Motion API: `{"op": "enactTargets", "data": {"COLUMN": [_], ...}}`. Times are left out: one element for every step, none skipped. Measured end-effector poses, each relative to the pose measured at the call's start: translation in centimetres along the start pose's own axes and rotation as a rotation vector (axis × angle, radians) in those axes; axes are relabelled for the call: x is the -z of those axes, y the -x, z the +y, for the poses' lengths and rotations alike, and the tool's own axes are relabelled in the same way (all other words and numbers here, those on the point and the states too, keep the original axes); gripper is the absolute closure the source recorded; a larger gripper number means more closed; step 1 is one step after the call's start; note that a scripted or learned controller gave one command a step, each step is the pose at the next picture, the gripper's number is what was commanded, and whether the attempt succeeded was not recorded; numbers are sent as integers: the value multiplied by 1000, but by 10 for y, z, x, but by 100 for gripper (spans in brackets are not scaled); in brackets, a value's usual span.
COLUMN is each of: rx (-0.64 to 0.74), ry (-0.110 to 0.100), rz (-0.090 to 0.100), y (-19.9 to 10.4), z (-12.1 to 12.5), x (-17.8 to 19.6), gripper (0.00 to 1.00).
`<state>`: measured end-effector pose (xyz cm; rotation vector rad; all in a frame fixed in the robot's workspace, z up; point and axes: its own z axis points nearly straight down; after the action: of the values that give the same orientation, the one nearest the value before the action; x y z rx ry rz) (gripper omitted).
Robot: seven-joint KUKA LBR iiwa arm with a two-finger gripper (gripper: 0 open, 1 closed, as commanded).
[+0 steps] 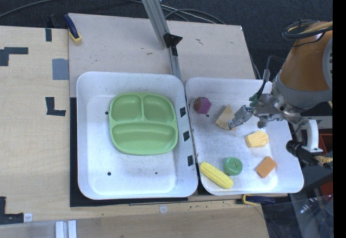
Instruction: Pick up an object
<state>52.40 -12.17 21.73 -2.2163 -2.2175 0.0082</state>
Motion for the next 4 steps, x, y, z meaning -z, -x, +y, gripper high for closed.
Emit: {"op": "enactTargets", "data": {"rx": [1, 1, 3, 1], "ry": [1, 1, 4, 13], "rz": [-1, 0, 1, -2], "y": [3, 4, 3, 1], "z": [6, 6, 7, 14], "x": [-47, -91, -79, -18], "gripper": [0, 0, 100, 100]}}
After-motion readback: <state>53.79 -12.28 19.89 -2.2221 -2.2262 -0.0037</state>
